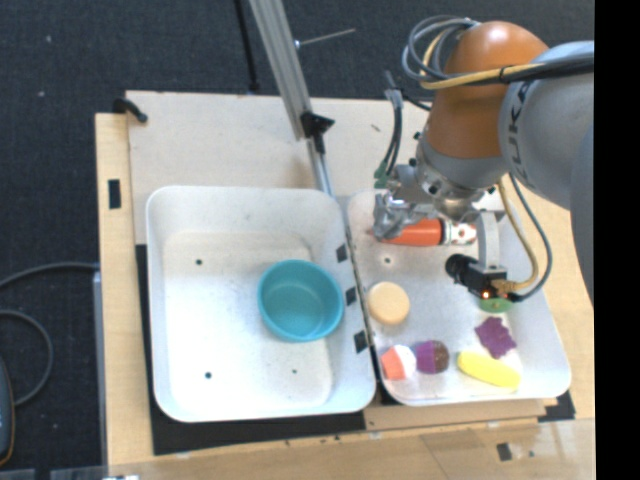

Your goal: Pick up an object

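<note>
**Gripper lowered over the orange piece at the back of the right bin**

The arm (520, 88) is reached in from the right and the gripper (400, 216) is brought low at the far end of the right bin (545, 343). An orange piece (415, 233) with a pale tip is seen lying on its side just beneath and beside the metal fingers. Whether the piece is actually clamped cannot be told: the fingers are largely masked by the wrist body, and their spread cannot be read either. The piece appears to be resting on the bin floor, so no lift is judged to have been made.

The choice of target is probably explained by spacing. The orange piece is set apart from the other objects, whereas the rest are crowded toward the near rim: a tan round (389, 303) by the divider, a red-and-white block (398, 362) touching a dark purple lump (432, 357), a yellow piece (489, 370) and a purple piece (495, 335) just above it. A black part (465, 270), seemingly of the cabling, hangs over the bin's middle.

A blue bowl (300, 300) is left alone in the left bin (200, 218), upright and well apart from the gripper.

A slip is judged likely if the rounded piece is pinched off-centre.
</note>
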Controlling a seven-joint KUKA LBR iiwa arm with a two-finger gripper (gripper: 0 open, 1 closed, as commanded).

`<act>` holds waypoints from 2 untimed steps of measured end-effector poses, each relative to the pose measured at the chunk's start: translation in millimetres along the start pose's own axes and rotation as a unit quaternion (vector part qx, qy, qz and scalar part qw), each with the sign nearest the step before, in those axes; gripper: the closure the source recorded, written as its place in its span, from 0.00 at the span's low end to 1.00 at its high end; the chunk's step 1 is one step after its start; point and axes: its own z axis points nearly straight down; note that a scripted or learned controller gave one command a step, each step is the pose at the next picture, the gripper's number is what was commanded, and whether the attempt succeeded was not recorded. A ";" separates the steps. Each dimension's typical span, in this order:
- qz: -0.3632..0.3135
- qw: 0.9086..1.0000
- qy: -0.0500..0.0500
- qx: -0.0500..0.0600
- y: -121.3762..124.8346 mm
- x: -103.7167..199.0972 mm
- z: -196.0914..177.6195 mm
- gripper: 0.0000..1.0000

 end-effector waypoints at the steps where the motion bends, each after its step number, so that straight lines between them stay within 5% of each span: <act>1: 0.000 1.000 0.000 0.001 -29.2 43.4 13.1 1.00; 2: 0.000 1.000 0.000 0.001 -60.7 81.9 12.0 1.00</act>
